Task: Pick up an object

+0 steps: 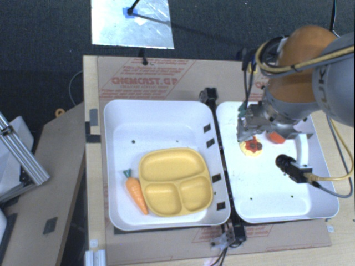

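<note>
My gripper (248, 132) hangs low over the far left part of the right bin (277, 204). Just below its tip lies a small yellow disc with a red piece on top (252, 147), touching or nearly touching the gripper. A small red-orange item (276, 138) sits right beside it, partly hidden under the wrist. In the left bin (161, 115) an orange carrot with a green top (135, 193) lies against the left side of a yellow divided plate (175, 180).
The raised rims of the two bins meet in a ridge with black clips (215, 148) close to the left of the gripper. Brown cardboard (150, 79) lies under the bins, and a shiny square sheet (132, 15) is behind the bench.
</note>
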Controlling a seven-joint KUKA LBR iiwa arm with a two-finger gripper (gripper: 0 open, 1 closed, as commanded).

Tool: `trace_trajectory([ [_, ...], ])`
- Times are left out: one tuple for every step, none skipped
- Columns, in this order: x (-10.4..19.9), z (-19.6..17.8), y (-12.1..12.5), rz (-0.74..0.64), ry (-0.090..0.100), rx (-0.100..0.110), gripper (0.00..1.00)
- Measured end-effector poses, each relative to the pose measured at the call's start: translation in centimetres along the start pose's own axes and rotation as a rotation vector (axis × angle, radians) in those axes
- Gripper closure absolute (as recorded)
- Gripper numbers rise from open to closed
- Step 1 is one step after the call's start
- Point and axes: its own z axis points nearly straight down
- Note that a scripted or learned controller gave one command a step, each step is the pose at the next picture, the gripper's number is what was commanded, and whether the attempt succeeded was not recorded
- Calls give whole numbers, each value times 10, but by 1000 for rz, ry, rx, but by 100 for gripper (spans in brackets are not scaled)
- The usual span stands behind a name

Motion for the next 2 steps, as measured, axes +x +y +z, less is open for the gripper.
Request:
trace_trajectory([
  [45,11,8,2,-1,-1,100],
  [94,7,2,1,0,0,100],
])
